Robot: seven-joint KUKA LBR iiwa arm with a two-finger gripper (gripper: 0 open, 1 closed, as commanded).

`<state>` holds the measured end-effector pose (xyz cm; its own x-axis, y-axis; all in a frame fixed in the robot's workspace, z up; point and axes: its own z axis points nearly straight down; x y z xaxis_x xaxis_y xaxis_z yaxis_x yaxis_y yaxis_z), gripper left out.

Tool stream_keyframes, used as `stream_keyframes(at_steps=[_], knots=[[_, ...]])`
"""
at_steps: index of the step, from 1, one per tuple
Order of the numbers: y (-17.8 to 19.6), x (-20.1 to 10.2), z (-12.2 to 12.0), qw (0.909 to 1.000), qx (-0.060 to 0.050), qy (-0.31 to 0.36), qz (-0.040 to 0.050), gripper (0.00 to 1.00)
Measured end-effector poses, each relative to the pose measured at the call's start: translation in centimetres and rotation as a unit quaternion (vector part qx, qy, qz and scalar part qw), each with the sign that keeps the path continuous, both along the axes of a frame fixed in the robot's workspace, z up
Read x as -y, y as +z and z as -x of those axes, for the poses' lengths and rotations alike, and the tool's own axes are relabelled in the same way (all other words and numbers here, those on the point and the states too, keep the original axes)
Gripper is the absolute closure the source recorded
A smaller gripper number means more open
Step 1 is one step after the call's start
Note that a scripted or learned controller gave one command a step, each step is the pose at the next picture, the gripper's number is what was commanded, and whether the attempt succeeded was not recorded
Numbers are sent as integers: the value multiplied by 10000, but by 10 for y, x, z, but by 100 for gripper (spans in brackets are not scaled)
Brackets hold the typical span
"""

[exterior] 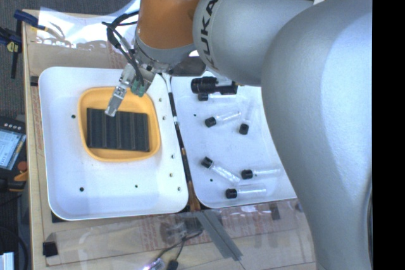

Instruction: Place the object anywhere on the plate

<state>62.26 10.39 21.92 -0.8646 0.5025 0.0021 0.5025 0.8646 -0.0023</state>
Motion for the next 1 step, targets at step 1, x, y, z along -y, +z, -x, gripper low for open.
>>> stream_keyframes(at_steps=[1], knots=[[-27, 49, 24, 9874, 0, 1585, -5, 0]])
